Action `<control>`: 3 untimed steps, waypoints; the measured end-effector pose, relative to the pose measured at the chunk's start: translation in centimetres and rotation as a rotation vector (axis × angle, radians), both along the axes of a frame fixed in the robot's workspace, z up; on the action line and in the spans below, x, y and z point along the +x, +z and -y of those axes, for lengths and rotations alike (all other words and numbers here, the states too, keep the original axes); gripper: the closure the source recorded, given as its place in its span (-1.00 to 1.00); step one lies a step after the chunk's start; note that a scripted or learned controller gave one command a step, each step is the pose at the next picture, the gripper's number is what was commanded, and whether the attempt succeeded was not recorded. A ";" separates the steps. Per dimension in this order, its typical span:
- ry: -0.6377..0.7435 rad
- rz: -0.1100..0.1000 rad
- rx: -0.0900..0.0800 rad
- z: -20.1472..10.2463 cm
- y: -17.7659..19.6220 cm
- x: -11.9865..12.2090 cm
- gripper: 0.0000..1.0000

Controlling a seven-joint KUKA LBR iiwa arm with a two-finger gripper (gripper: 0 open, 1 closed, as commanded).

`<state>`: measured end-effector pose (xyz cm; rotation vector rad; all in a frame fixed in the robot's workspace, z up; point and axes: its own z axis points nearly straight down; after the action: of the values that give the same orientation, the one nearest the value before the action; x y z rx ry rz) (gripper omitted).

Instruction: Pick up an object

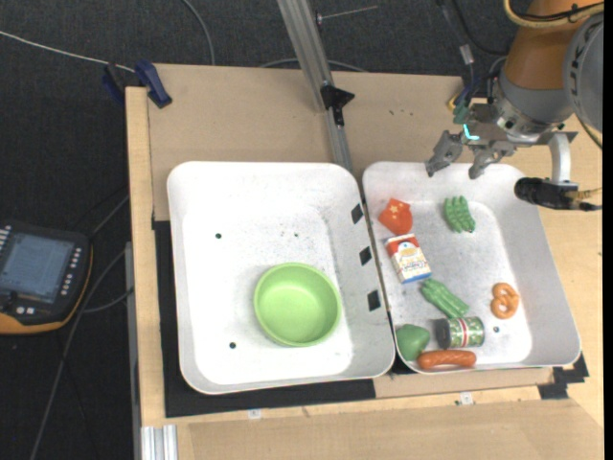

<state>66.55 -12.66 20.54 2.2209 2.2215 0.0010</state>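
Observation:
My gripper (457,161) hangs above the far rim of the right bin (536,257), its two fingers spread open with nothing between them. Below it in that bin lie a red block (395,216), a ridged green piece (460,214), a small white and orange carton (408,259), a green cucumber-like piece (442,297), a pretzel (504,300), a small can (463,332), a green rounded piece (413,339) and a red sausage (446,358). The gripper touches none of them.
The left bin (211,209) holds a light green bowl (297,304). A slanted metal post (311,46) rises behind the bins. A black handheld pendant (38,274) lies off the bench at the left. Bare wooden bench (239,113) lies behind the bins.

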 end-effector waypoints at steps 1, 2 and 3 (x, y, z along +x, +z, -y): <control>0.000 0.000 0.000 0.0 0.0 0.0 -1.00; -0.001 -0.005 0.000 1.0 -5.4 -0.3 -1.00; 0.000 0.001 0.000 0.9 -10.4 -0.3 -1.00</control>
<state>66.29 -13.59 10.13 2.2202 2.2212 0.0023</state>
